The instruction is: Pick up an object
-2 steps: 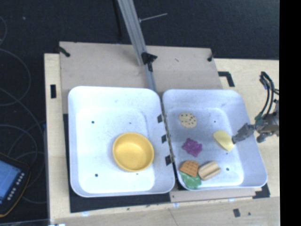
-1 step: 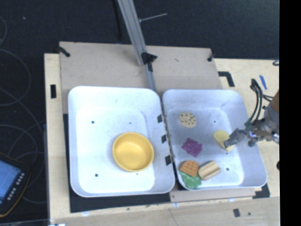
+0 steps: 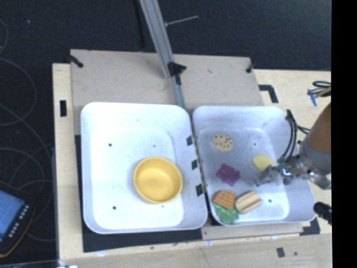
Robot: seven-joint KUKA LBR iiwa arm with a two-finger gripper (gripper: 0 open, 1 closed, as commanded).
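yellow lump (image 3: 262, 162) sits just beside gripper (image 3: 264, 177) in right bin (image 3: 240, 116), apart from it. jaw state: cannot tell (too small, blurred). advise: centre over lump, descend straight, avoid purple piece (image 3: 227, 173) and bread roll (image 3: 248, 201).

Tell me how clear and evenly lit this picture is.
Camera view: soft all over, fine detail lost; the white bins glare bright while the floor around goes near black; the gripper is smeared, small and dark; the yellow bowl reads cleanly.
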